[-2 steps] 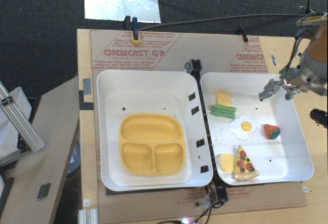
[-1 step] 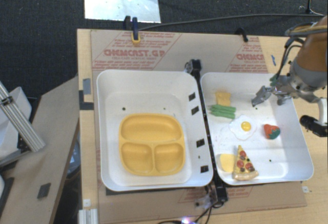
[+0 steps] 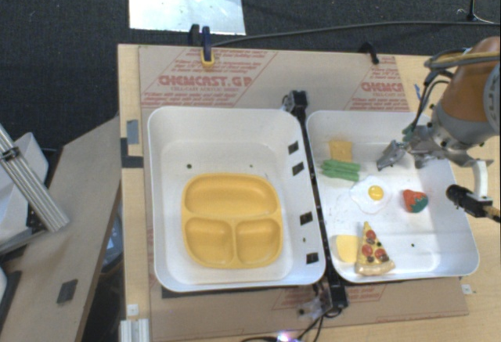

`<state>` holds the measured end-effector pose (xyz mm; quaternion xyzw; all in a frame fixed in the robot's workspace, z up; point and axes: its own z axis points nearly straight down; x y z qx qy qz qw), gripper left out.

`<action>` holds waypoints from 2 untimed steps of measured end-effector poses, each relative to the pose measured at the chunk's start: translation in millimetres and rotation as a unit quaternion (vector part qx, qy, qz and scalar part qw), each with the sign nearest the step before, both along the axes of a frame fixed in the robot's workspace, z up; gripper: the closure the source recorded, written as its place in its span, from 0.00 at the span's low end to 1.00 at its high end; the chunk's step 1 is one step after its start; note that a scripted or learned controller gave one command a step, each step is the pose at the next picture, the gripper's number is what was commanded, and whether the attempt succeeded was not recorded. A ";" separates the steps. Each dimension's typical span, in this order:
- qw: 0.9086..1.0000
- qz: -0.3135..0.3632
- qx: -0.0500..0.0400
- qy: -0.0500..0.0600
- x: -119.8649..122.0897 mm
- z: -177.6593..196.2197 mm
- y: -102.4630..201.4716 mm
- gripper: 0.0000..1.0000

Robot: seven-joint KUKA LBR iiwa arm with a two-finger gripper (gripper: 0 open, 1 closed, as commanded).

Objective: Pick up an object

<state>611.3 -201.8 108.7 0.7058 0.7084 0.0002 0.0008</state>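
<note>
While the pizza slice (image 3: 373, 248), fried egg (image 3: 371, 195) and strawberry (image 3: 415, 201) lie loose in the right bin (image 3: 462, 250), the gripper (image 3: 409, 153) hovers beyond them, fingers spread, holding nothing. Approach stage, I judge; next it must descend over one item.

Lay scattered over the floor of the right bin (image 3: 462, 254), all flat and none gripped. Included a small yellow block (image 3: 340, 149) toward the far side, with a green bean pod (image 3: 340, 170) just in front of it; a fried egg (image 3: 371, 196) near the middle; a red-and-green strawberry (image 3: 415, 201) well to its right; a pale yellow cheese piece (image 3: 345, 247) touching a pizza slice (image 3: 373, 250) at the near edge.
</note>
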 end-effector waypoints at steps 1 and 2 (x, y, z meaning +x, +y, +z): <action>1.000 0.001 -0.001 -0.002 1.0 11.7 -0.1 1.00; 1.000 0.000 0.000 -0.001 -7.8 67.2 1.6 1.00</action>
